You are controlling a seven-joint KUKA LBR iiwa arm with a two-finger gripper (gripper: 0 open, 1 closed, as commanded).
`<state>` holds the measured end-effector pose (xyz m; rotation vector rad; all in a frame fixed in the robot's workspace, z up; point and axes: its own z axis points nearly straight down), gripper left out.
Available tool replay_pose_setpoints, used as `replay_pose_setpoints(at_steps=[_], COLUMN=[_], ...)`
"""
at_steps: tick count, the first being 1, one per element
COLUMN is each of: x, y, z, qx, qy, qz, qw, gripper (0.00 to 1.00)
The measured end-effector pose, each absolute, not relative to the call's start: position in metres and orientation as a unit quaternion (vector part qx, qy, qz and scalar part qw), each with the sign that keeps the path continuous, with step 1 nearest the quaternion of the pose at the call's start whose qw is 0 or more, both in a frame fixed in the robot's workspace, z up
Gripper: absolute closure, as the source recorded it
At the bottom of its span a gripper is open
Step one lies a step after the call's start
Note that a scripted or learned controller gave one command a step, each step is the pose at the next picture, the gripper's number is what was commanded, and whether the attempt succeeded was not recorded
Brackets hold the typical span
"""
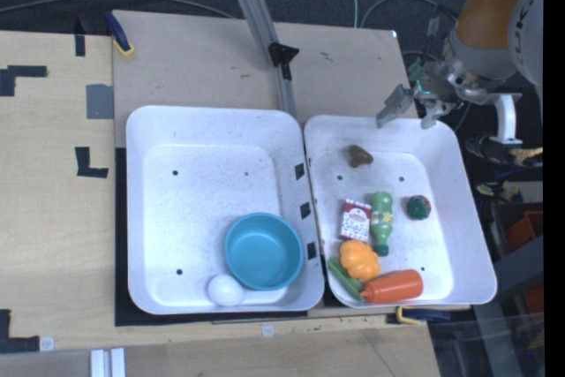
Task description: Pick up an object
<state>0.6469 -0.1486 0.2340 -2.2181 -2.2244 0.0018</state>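
My gripper (pixel 410 112) hangs above the far rim of the right bin (pixel 468 216), its two fingers spread open with nothing between them. Inside that bin lie a small brown lump (pixel 358 156) near the far side, a red-and-white carton (pixel 355 221), a green bottle (pixel 381 221) beside it, and a green ball with a red spot (pixel 418 207). At the near edge sit an orange fruit (pixel 359 259), a red-orange carrot (pixel 391 285) and a green pod (pixel 342 275). The brown lump is the closest item to the gripper, a little below and left of it.
The left bin (pixel 159 190) holds a blue bowl (pixel 262 250) and a white ball (pixel 224 289) at its near side. A slanted grey metal pole (pixel 256 4) stands behind the bins. Cables run across the dark floor at the back.
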Motion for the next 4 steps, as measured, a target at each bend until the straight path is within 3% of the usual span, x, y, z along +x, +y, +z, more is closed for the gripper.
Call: replay_pose_setpoints(at_steps=[1,2,4], x=[0.647,0.647,0.644], y=[-0.149,-0.143,-0.134], z=[0.234,0.17,0.087], qx=[-0.706,-0.706,-0.706], qy=[-0.708,-0.708,-0.708], qz=[0.0008,0.0028,0.0015], qw=[0.0,0.003,0.0], gripper=[0.0,0.0,0.0])
